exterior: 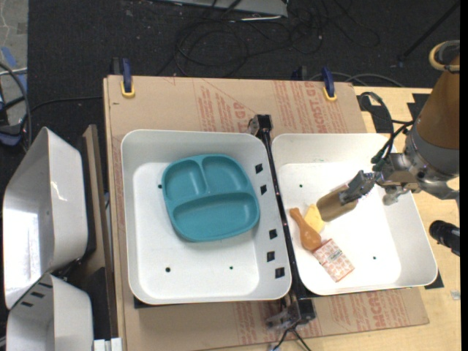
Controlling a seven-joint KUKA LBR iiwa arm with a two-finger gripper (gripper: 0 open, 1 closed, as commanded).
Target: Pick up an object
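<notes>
In the right bin (409, 269) lie an orange spoon-shaped piece (306, 231), a small yellow piece (314, 216), a red-and-white patterned packet (335, 259) and a brown cylinder (335, 205). My gripper (357, 186) reaches in from the right and sits at the cylinder's upper right end, touching or just above it. The cylinder lies tilted, with its lower end over the yellow piece.
The left bin (146, 269) holds a teal divided plate (210, 197). A black divider (275, 210) runs between the two bins. The grey arm with its orange band (442, 115) hangs over the right bin's far right side. White containers (36, 210) stand left of the bench.
</notes>
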